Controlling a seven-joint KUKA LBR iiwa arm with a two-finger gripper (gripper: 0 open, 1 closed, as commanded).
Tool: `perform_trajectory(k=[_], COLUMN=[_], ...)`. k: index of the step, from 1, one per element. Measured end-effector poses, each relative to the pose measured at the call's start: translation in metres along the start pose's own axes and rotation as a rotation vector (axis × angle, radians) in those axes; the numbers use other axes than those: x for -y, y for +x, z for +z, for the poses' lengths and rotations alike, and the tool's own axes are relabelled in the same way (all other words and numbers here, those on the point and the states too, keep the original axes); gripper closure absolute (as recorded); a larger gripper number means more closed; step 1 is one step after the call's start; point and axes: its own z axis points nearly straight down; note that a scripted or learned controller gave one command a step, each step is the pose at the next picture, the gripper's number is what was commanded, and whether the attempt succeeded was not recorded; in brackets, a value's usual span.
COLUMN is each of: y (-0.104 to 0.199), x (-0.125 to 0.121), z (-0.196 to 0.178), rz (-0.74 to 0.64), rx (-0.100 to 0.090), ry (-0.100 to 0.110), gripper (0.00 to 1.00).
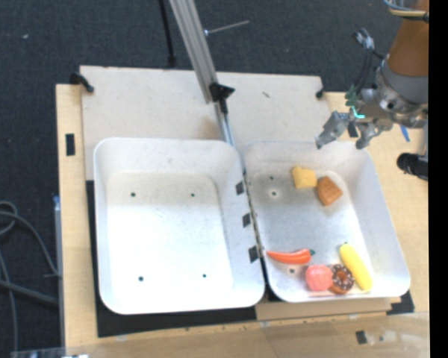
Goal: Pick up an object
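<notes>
My gripper [346, 135] hangs open above the far right rim of the right bin [381, 200], its two grey fingers spread with nothing between them. Below and left of it, in the bin's far part, lie a yellow chunk [303, 177] and a brown bread-like piece [328, 191] side by side. Along the near edge lie an orange-red chili [289, 256], a pink round fruit [319, 277], a dark patterned doughnut [341, 280] and a yellow corn-like piece [355, 266].
The left bin [164, 222] sits beside the right one, sharing a middle rim with black clips. A slanted aluminium post [198, 43] rises from behind the bins. Cables lie on the dark floor at the left.
</notes>
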Motion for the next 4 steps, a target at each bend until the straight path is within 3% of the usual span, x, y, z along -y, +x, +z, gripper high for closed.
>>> perform_trajectory(k=[1,3,4], y=[0.000,0.002,0.001], x=[-0.001,0.003,0.002], z=[-0.003,0.123,0.173], rz=[-0.002,0.005,0.005], rx=[0.002,0.001,0.004], ry=[-0.004,0.002,-0.007], gripper=[0.00,0.00,0.00])
